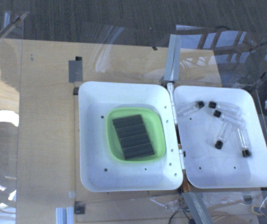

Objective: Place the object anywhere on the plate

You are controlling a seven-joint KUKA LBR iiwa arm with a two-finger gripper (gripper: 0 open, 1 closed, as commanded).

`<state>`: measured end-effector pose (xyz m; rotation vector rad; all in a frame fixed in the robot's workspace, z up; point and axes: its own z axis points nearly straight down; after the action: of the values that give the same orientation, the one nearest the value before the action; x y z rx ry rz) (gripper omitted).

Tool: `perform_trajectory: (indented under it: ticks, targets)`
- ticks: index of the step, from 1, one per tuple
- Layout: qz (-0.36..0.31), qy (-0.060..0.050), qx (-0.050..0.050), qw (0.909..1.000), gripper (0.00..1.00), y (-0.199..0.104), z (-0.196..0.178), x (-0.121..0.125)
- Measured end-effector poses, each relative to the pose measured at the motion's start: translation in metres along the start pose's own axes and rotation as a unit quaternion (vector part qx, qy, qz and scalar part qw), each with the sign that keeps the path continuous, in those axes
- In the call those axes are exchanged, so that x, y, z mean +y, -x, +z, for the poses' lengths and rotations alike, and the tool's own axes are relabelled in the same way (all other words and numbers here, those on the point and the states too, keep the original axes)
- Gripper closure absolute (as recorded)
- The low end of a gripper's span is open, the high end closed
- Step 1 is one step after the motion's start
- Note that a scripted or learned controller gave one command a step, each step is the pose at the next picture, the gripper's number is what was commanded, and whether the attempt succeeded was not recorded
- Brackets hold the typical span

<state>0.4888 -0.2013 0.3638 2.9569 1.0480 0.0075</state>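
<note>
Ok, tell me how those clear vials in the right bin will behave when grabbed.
The vials lie on their sides and look cylindrical, so they would probably roll if nudged. Their clear, smooth walls may be slippery. They lie close together in the right bin, so gripping one may shift its neighbours.

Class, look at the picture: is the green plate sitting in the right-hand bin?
No, the green plate sits in the left bin, with a dark ridged block lying on it.
</note>
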Motion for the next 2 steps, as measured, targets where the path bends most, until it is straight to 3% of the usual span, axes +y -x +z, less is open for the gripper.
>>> perform_trajectory:
  ticks: [2]
  targets:
    - [0.079,0.000,0.000,0.9969,0.00,0.0026,0.0052,0.0027]
